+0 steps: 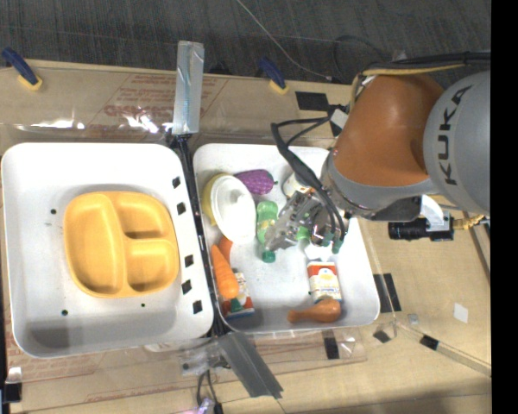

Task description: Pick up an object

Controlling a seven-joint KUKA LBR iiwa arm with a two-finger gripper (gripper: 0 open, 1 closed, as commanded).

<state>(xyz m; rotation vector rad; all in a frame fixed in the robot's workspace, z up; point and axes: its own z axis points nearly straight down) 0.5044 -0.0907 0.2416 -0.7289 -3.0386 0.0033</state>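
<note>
The right bin (354,274) holds several small items. A white bowl with a yellow rim (231,203) lies at its left, a purple bunch of grapes (256,180) behind it, and a green bottle (267,222) beside the bowl. A carrot (224,271) lies along the left wall. A white bottle with a red and orange label (323,280) and an orange-brown piece (316,313) sit near the front. My gripper (291,224) hangs low over the bin's middle, just right of the green bottle, under the orange wrist.
The left bin (34,179) holds a yellow divided tray (121,241). A black divider strip (194,231) runs between the two bins. Cables (302,141) loop over the right bin's back edge. The arm's grey body (453,145) covers the bench at right.
</note>
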